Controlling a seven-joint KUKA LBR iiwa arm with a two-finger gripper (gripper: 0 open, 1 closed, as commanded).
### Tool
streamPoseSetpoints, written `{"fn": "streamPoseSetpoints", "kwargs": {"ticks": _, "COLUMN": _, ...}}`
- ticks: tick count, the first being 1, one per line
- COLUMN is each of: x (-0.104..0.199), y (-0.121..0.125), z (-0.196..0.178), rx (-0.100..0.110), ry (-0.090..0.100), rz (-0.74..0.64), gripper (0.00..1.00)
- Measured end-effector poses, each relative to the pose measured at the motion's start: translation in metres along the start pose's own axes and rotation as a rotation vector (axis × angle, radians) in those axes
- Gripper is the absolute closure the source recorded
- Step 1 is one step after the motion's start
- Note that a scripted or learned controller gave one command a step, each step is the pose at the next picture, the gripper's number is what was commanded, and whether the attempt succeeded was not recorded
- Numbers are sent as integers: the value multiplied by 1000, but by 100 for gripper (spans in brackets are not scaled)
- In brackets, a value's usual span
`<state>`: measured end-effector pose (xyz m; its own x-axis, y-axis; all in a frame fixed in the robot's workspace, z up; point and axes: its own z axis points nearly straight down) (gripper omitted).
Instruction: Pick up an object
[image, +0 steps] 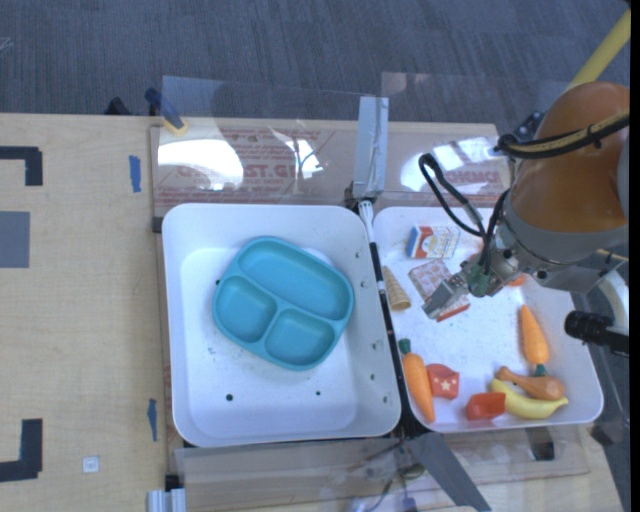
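Arm: we see the grey arm (570, 150) with its orange band reaching in from the right, its wrist over the right bin.
Gripper: we place the gripper (447, 296) low over the upper middle of the right bin (590, 400), just above a flat packet.
Fingers: we cannot tell whether the fingers are apart or together; the metal tip blurs into what lies beneath it.
Packet: we see a pale, flat packet (430, 274) just beside the tip, with a thin red strip (455, 312) right below; whether the tip touches either, we cannot tell.
Other things in the right bin: we count a small red, white and blue carton (430, 241) near the far wall, a tan cone (397, 290) by the left wall, an orange carrot (417, 385) at the lower left, a red piece with a white star (443, 381) beside it, a red block (485, 405), a yellow banana (530, 403), a brown drumstick (530, 383) above the banana, and a second carrot (533, 335) upright near the right side.
Left bin: we see the left bin (200, 400) holding a blue divided plate (284, 302) with three compartments, lying flat near its middle.
Desk: we see both bins side by side on the pale wooden desk (75, 300).
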<state>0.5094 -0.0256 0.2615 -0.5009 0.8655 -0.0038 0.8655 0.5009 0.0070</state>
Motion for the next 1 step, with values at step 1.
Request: {"fn": "streamPoseSetpoints", "kwargs": {"ticks": 1, "x": 54, "y": -2, "z": -18, "rx": 4, "ry": 2, "rz": 181, "gripper": 100}}
